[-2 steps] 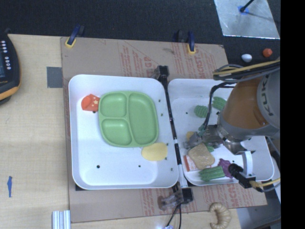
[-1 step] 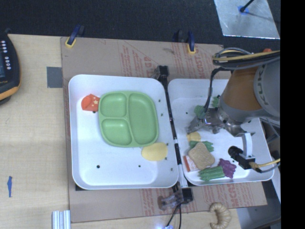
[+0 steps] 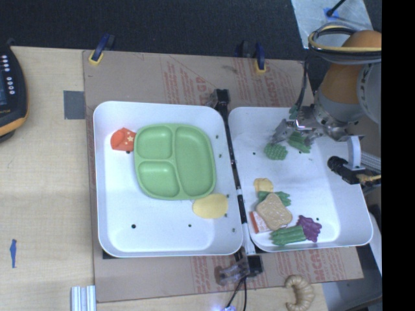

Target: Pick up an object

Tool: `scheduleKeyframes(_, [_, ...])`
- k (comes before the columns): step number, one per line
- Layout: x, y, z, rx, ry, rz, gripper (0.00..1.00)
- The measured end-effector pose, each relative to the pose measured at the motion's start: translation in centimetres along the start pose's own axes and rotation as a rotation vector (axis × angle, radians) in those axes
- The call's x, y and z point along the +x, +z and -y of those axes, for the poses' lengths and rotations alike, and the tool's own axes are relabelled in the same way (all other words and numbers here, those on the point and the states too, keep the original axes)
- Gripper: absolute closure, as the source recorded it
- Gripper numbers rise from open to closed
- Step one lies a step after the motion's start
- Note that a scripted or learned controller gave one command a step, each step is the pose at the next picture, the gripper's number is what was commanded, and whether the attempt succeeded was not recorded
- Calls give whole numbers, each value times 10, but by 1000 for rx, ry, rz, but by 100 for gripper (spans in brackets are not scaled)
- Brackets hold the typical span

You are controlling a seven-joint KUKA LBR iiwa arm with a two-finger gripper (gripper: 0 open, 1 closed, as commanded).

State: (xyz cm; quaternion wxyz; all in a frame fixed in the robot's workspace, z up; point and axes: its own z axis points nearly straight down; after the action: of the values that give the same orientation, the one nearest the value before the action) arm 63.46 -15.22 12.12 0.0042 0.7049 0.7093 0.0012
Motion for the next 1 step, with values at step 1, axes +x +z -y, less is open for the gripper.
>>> scheduleKeyframes(1, [17, 30, -14, 9, -1, -3, 0])
